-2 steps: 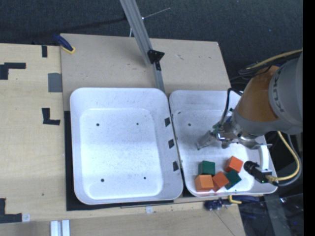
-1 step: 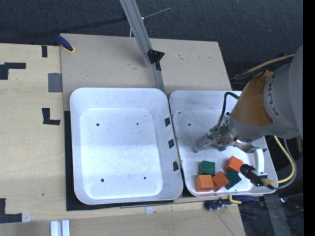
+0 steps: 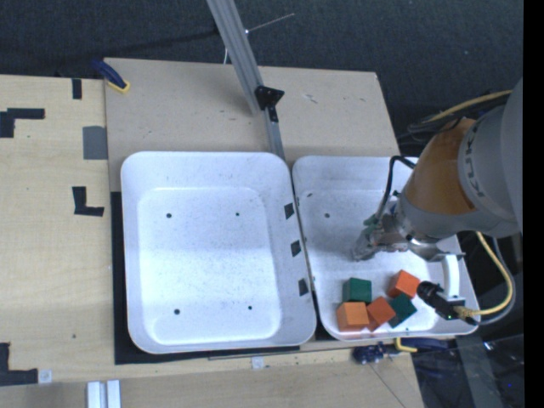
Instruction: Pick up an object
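While the arm leans in from the right, here is how it all stands:

Arm: grey body with its orange band (image 3: pixel 438 177), bent down over the right-hand bin (image 3: pixel 340 181).

Gripper: the gripper (image 3: pixel 371 243) is low inside the right bin, near the middle of its floor, pointing down and a little leftward.

Fingers: too dark and small against the wrist to read, so I cannot tell whether they are spread or closed, and nothing can be made out between them.

Blocks: all bunched in the near corner of the right bin, below the gripper and apart from it.

Green block (image 3: pixel 358 290): closest to the gripper, sitting just under it on the bin floor.

Orange block at front (image 3: pixel 352 315): just beside the green one, towards the bin's near rim.

Second orange block (image 3: pixel 380 311): touching the front orange one on its right.

Third orange block (image 3: pixel 406 284): further right, up against the arm's side of the pile.

Dark green block (image 3: pixel 401 309): tucked between the second and third orange ones, partly hidden.

Left bin (image 3: pixel 208 164): white, shallow, sitting edge to edge with the right bin.

Table (image 3: pixel 323 100): pale wood, both bins resting on a dark mat.

Metal rail (image 3: pixel 234 32): slants down from the top and ends at a black clamp (image 3: pixel 269 98) above the seam between the bins.

Cable: a yellow cable (image 3: pixel 501 279) loops beside the arm on the far right.
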